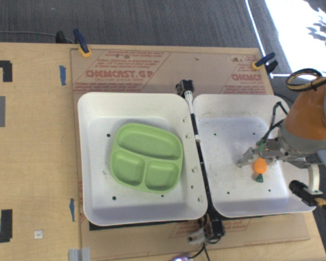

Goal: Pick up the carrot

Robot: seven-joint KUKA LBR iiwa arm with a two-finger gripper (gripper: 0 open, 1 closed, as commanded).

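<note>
Carrot (259,168): small, orange, with a green tip pointing toward the near wall. It lies on the floor of the right bin (228,197), in that bin's right half, near the right wall.

End effector (254,156): reaches in from the right and sits low over the right bin, directly above and just to the left of the carrot. One grey finger (244,159) extends leftward past the carrot. The orange top of the carrot touches or overlaps the finger area in this view; cannot tell whether the fingers are open or closed, nor whether the carrot is between them.

Arm (309,118): orange band above the wrist visible at the right edge, over the right wall of the right bin. Cables loop above it.

Left bin (89,145): holds a green divided plate (146,157) with three compartments, one long at the far side and two smaller at the near side. Plate lies flat, roughly centred in the bin, well apart from the carrot.

Both bins are side by side, their inner rims touching along a black strip (198,151) that runs from the far edge to the near edge.

Counter (32,145): light wood surface. A brown cardboard sheet (152,69) with red print lies under the bins. Orange clamps (83,43) hold its far corners, one at the left and one at the right (265,62).
</note>
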